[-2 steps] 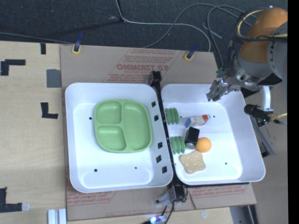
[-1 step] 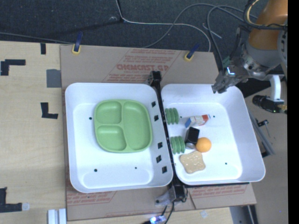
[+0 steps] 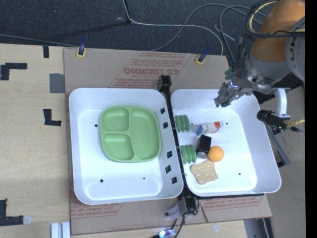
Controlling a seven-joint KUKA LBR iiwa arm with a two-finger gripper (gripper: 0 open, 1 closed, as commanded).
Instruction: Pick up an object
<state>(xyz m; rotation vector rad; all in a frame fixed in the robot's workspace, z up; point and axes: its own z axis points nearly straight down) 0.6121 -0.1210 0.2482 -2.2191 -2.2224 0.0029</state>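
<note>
A pale wooden bench (image 3: 29, 143) carries a brown cardboard sheet (image 3: 148, 68) printed in red and clamped at its far edge by two yellow-and-blue clips; beyond it lies dark carpet crossed by thin grey cables (image 3: 163, 24); black tape marks dot the wood at left. Two white bins sit side by side on the cardboard; the left bin (image 3: 84, 182) holds a green divided plate (image 3: 131, 134); the right bin (image 3: 262, 175) holds two green ridged pieces (image 3: 182, 123) along its left wall, a small white-and-red tube (image 3: 210, 128), a black block (image 3: 203, 144), an orange ball (image 3: 216, 154) touching that block, and a tan toast slice (image 3: 204, 172) just beside the ball. The gripper (image 3: 222, 98) hangs above the right bin's far corner, well apart from the objects; whether its pincer is wide or narrow I cannot tell.
</note>
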